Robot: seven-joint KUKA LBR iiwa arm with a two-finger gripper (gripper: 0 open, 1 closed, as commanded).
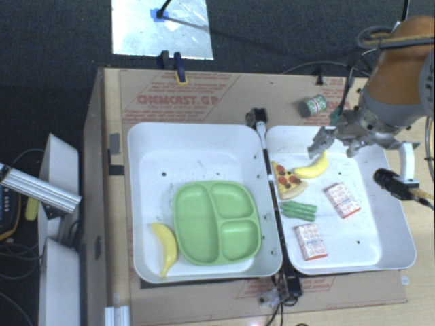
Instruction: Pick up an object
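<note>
Left bin (146,182) holding divided plate (216,221), banana (165,248) at its left; right bin (380,250) holding pizza slice (287,180), two packets (342,200)

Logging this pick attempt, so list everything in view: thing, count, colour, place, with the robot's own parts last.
bins: 2, white, side by side on the bench.
divided plate: 1, green, in the left bin.
bananas: 2, yellow; one in the left bin beside the plate, one in the right bin under the gripper.
pizza slice: 1, yellow and red, right bin near the divider.
green vegetable: 1, green, right bin, below the pizza slice.
packets: 2, red and white, right bin.
small can: 1, green, on the cardboard behind the right bin.
gripper: 1, grey, above the right bin's back edge.
</note>
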